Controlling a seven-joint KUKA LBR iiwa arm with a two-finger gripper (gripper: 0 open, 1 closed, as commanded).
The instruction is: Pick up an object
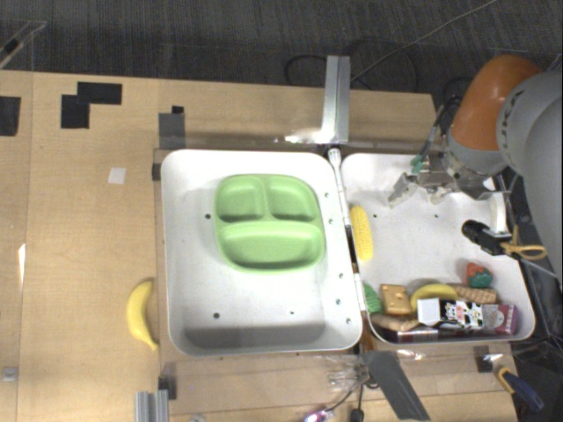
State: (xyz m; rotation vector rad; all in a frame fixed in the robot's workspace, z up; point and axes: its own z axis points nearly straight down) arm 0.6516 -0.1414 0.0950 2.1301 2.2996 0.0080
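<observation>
Objects (pixel 440 304) for picking lie in the right bin (pixel 413 249), most of them crowded along its near wall, well apart from the gripper (pixel 415 198). That gripper hangs over the bin's far part, its two fingers spread with nothing between them and only bare white floor below. The grey arm (pixel 519 121) with its orange band reaches in from the right. Nearest the gripper is a yellow corn cob (pixel 361 233), lying lengthwise against the wall that the two bins share. Farther off, toward the right wall, sits a small red and green piece (pixel 478 277). Along the near wall a yellow banana (pixel 435 290) rests among a brown waffle-like square (pixel 396 299), a green bit (pixel 372 300) in the corner, and a small printed box (pixel 459 313) with a dark pink item (pixel 507 317) just beside it; these touch or overlap one another. The left bin (pixel 189 236) holds a green divided plate (pixel 266 221), lying flat near the middle. Outside that bin, on the wooden bench (pixel 79 236), a second banana (pixel 141 313) lies just beside its left wall.
</observation>
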